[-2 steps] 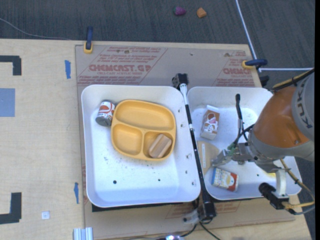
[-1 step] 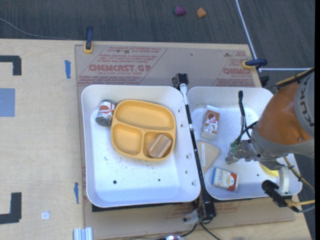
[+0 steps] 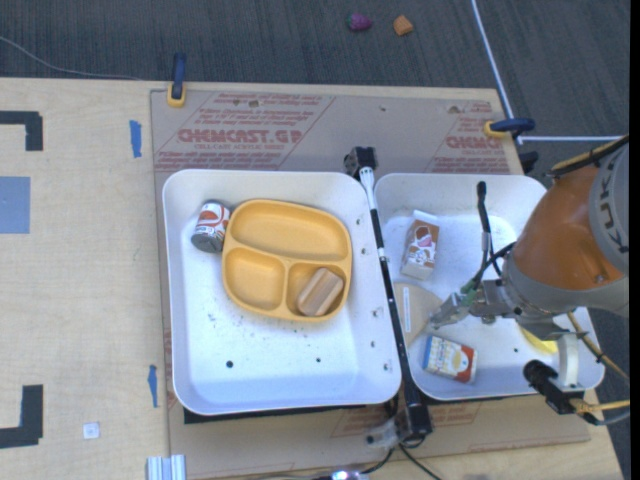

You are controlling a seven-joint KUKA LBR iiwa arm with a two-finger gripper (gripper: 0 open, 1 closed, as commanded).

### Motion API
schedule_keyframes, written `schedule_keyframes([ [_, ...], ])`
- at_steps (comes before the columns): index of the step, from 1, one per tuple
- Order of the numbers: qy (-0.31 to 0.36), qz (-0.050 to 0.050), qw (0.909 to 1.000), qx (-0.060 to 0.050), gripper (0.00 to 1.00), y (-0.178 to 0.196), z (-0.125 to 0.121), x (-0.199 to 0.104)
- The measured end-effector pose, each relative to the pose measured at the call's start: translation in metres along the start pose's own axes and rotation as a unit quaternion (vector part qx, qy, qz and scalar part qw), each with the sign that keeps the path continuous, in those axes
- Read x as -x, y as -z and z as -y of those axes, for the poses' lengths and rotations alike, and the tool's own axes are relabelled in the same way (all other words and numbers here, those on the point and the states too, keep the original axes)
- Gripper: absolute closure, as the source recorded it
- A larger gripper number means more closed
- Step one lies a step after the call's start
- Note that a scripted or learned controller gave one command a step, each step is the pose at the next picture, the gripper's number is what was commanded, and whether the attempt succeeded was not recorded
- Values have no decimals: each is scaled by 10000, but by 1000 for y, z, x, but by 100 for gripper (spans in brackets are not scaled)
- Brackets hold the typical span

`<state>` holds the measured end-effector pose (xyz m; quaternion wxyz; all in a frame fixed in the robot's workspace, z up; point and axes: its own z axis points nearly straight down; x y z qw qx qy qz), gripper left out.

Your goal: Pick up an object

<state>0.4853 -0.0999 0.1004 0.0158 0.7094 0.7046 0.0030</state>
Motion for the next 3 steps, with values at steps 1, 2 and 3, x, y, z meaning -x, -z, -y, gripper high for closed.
schedule_keyframes([
  [1, 26, -71, 9999, -75, 0, -11, 3, -2],
  [2, -2, 0, 10000, -10, 100, 0, 0, 4],
  [3, 0, -3, 10000, -14, 0, 0, 1, 4],
])
